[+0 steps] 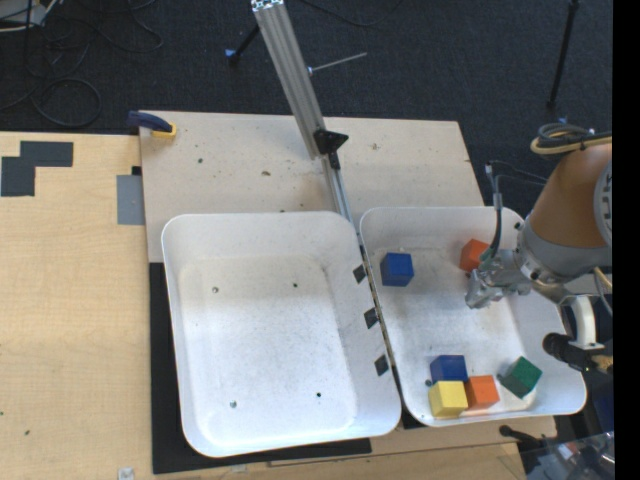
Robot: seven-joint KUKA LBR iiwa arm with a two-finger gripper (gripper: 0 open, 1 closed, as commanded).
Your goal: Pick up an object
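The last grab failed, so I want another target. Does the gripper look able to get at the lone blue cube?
Probably yes. The blue cube sits apart in the right bin, nothing beside or above it, and the gripper hangs nearby in that bin.

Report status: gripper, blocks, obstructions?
Gripper low in right bin, beside orange block. Nothing seen held. Blue block apart; four blocks clustered at near edge.

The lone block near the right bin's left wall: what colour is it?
Blue: the block is plain in the camera view.
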